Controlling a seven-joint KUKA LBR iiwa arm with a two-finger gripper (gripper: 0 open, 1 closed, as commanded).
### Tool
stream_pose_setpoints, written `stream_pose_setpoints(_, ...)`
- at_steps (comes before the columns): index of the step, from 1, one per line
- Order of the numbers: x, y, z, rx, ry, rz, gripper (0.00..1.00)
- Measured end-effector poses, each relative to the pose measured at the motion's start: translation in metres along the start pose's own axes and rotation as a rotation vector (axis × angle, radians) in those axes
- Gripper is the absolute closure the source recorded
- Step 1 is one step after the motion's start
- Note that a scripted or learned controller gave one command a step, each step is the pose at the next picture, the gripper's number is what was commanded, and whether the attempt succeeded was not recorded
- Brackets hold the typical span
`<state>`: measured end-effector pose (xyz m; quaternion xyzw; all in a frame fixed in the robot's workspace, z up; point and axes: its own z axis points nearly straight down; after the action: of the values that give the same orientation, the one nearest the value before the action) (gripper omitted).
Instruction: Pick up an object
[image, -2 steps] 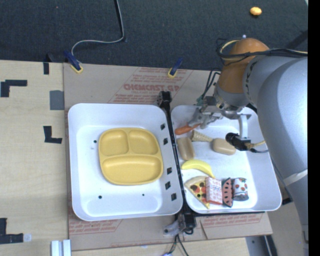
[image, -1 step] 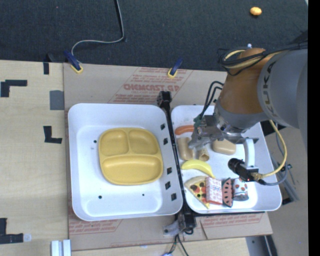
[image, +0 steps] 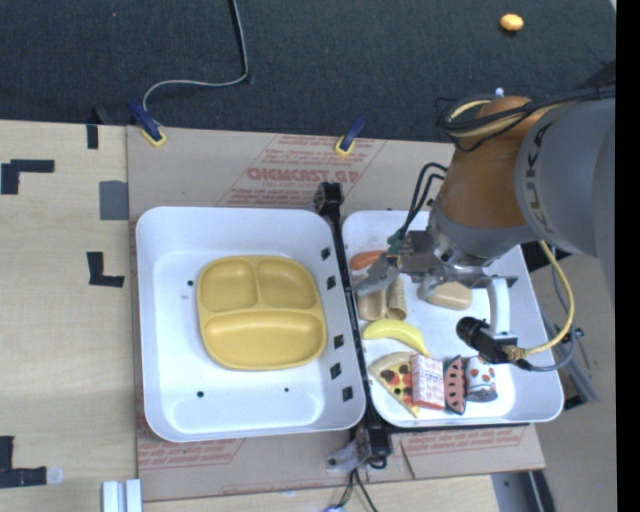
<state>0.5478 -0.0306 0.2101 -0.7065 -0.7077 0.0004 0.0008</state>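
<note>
The right bin (image: 535, 400) holds several toy foods. A red sausage (image: 365, 260) lies at its upper left, with a tan cone (image: 398, 295) and a brown piece (image: 372, 303) just below it. A yellow banana (image: 396, 333) lies under those. A pizza slice (image: 391, 375), a red packet (image: 428, 382) and a watermelon slice (image: 455, 386) sit along the front. A beige block (image: 448, 295) rests under the wrist. My gripper (image: 402, 262) is low in the bin, just right of the sausage and above the cone.
The left bin (image: 160, 330) carries a yellow divided plate (image: 262, 310). A black divider (image: 340, 300) runs between the bins. The grey and orange arm (image: 500, 190) covers the right bin's upper part. A black cable fitting (image: 480, 338) hangs over the bin's right side.
</note>
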Motion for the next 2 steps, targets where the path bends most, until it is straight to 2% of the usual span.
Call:
stream_pose_setpoints(1,-0.069,-0.024,0.066,0.001,-0.001,0.002,0.0)
stream_pose_setpoints(2,-0.074,0.026,0.122,-0.007,0.001,0.0,0.0)
